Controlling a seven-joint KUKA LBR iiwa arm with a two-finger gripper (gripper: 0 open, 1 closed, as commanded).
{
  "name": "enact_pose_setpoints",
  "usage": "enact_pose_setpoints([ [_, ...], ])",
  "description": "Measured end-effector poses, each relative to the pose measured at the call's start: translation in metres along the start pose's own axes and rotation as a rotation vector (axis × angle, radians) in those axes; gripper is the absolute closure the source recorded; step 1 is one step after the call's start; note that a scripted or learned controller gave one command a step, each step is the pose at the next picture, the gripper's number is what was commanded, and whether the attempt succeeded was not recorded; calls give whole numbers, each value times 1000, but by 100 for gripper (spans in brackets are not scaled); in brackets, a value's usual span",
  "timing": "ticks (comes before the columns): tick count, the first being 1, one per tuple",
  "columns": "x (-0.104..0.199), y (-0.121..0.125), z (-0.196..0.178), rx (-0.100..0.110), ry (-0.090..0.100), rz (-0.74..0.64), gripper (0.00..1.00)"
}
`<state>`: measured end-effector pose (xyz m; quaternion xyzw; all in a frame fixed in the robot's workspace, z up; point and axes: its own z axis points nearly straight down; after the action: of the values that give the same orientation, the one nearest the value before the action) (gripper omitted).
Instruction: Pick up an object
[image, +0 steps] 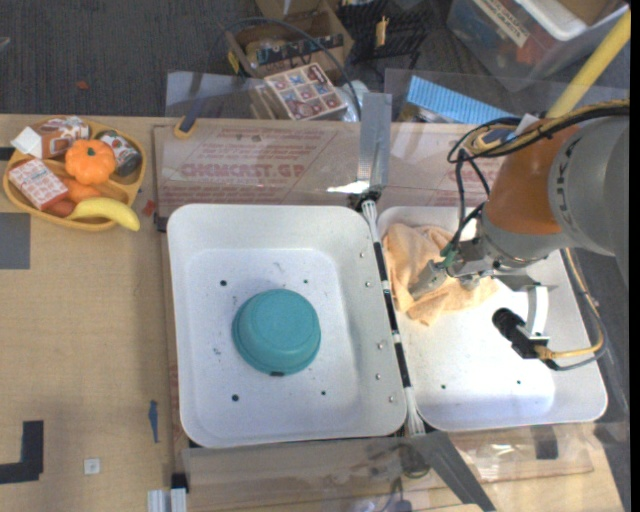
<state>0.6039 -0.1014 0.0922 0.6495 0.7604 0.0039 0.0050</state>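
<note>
A crumpled peach cloth (420, 250) lies at the back left of the right bin (520, 400), against the divider between the two bins. My gripper (432, 278) is low over this cloth, pointing left and down, with its tip on or just above the folds. The grey arm with its orange band (530, 190) comes in from the right above the bin. A teal bowl (277, 331) sits upside down in the middle of the left bin (200, 250), well away from the gripper.
A black plug on a yellow cable (515, 333) hangs from the arm over the right bin's floor. A yellow dish of toy food (75, 175) sits on the bench at far left. Boxes and clutter lie behind the bins.
</note>
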Motion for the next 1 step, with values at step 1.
enact_pose_setpoints([
  [1,0,2,-11,-6,1,2,100],
])
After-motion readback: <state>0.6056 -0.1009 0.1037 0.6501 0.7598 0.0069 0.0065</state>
